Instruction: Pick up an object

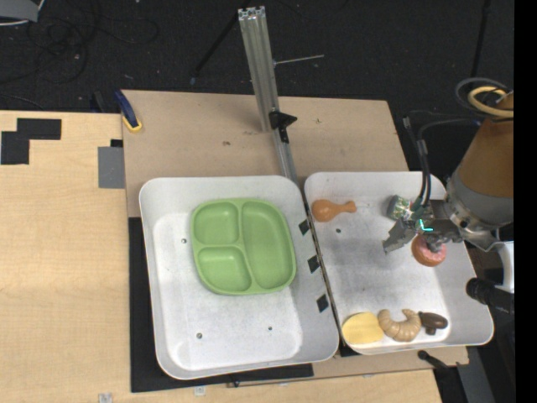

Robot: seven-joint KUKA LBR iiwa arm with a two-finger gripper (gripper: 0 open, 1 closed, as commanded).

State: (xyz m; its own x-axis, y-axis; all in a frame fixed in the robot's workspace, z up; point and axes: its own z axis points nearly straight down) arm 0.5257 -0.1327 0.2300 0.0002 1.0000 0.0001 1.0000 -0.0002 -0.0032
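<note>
Tan boards cover the bench (pixel 210 133), with dark floor and loose cables behind it and a slim metal post (pixel 260 65) rising near the middle. Two shallow white bins sit side by side on it. Within the left bin (pixel 168 326) lies a green divided plate (pixel 243 247) (three compartments, all facing up). On the right bin (pixel 369 275), an orange drumstick-shaped toy (pixel 332 210) rests near the far left corner, and along the near wall a yellow round piece (pixel 362 329), a tan curled piece (pixel 400 325) and a small dark brown piece (pixel 433 321) lie close together in a row. From the right the grey arm (pixel 491 175) reaches in, and its gripper (pixel 409 227) hangs over the far right part of that bin, a small green light glowing on it. Whether its fingers stand wide or narrow cannot be told from here. Just beside the gripper, toward the right wall, sits a red rounded object (pixel 430 253); I cannot tell if they touch.
</note>
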